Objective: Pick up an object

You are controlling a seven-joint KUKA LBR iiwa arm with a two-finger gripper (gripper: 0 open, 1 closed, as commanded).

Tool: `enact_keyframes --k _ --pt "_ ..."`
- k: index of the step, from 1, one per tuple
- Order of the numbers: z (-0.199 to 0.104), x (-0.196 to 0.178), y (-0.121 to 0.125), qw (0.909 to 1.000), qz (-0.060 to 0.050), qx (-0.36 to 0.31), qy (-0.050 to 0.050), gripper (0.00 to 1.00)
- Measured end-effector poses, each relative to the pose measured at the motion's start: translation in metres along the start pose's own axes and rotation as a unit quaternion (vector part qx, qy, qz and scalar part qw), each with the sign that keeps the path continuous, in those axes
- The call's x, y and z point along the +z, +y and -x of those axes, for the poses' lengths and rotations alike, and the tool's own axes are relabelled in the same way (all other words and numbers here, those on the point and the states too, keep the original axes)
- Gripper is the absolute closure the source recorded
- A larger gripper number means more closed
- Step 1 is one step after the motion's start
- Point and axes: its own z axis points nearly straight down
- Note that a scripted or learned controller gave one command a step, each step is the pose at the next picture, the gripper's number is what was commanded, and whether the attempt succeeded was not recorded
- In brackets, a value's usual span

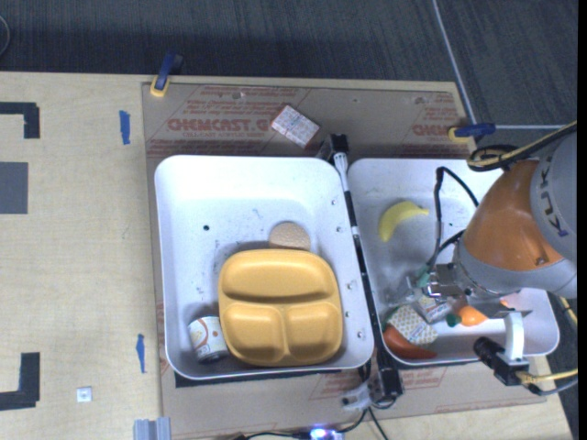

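My gripper [433,293] hangs low in the right bin [367,191], below the arm's orange band [509,227]. It sits right over a small cluster near the bin's front edge: a patterned packet [410,323], a red object [404,343] under the packet, and a small orange piece [470,317]. A yellow banana [402,217] lies apart from it toward the back of the same bin. The wrist hides what is directly beneath the gripper.
The left bin [183,200] holds a large yellow compartment tray [280,305], a round tan disc [291,236] behind it and a small printed can [205,335] at the front left. A small checked card [293,125] lies on the cardboard behind the bins.
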Motion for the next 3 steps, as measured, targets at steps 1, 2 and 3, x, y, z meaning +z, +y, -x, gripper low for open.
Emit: enact_keyframes --k 1,2,3 --pt "-0.0002 0.0000 0.0000 1.0000 0.000 0.000 0.000 0.00" --pt "0.0004 0.0000 0.0000 1.0000 0.000 -0.001 0.000 0.00" --pt "-0.0008 0.0000 0.0000 1.0000 0.000 0.000 0.000 0.00"
